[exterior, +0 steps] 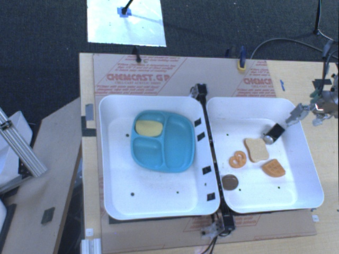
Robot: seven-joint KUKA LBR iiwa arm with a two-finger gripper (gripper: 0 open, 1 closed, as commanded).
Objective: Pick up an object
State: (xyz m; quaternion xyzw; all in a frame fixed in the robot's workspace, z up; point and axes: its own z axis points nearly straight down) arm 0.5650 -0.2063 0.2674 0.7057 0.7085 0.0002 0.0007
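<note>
The right bin (304, 192) holds a pale bread slice (257, 150), an orange pretzel (238, 159), an orange wedge-shaped piece (274, 168), a brown round disc (229, 182) and a short black and silver cylinder (273, 133). In the left bin (119, 194) a blue divided plate (169, 147) carries a yellow piece (149, 127) in its upper left compartment. My gripper (304, 111) hangs at the right bin's far right rim, up and right of the black cylinder. It is small and partly cut off by the picture's edge, and it touches none of the objects.
A black strip with clips (206, 142) runs between the two bins. Cables (275, 44) and a yellow clamp (242, 63) lie at the back of the bench. A metal rail (21, 147) juts in at the left.
</note>
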